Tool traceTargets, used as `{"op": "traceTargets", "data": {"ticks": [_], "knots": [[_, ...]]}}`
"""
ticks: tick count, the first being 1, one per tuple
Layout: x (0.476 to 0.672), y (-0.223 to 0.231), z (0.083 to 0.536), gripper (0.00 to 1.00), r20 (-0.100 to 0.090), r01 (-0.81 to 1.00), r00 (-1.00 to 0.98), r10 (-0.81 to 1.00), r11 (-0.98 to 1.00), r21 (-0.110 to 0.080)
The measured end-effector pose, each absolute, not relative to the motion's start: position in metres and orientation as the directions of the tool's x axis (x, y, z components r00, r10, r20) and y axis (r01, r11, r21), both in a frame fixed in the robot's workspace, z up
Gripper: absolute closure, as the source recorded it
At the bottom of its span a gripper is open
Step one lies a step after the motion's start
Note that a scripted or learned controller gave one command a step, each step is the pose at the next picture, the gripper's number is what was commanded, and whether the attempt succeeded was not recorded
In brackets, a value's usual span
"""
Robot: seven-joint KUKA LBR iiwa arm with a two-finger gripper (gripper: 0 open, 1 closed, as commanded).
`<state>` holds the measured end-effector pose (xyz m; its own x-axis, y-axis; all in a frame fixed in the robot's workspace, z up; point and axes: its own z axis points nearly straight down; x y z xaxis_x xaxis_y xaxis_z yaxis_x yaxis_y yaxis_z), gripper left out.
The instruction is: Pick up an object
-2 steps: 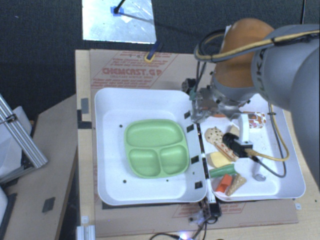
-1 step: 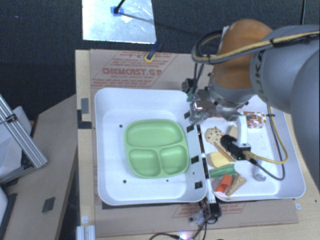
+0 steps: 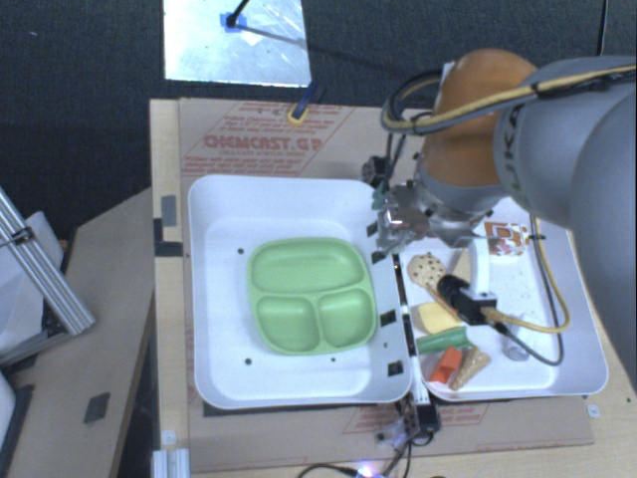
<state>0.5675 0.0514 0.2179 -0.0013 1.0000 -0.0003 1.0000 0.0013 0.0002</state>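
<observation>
Two shallow white bins sit side by side: the left bin (image 3: pixel 214 267) bears a green three-compartment plastic tray (image 3: pixel 309 295); the right bin (image 3: pixel 577 347) contains a speckled round cookie (image 3: pixel 426 267), a yellow wedge (image 3: pixel 436 318), and a green stick (image 3: pixel 441 340). The gripper (image 3: pixel 398 217) hangs above the cookie.

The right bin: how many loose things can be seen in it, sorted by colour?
Visible in the right bin, partly hidden by the arm:
Green: 1, a stick
Yellow: 1, a wedge
Orange: 1, a small piece
Tan: 2, a speckled cookie and a cracker
Total: 5
</observation>
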Motion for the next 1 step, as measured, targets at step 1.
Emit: {"op": "traceTargets", "data": {"ticks": [1], "knots": [[0.5608,0.0510,0.2308,1.00,0.001,1.000,-0.001,1.000,0.001,0.002]]}}
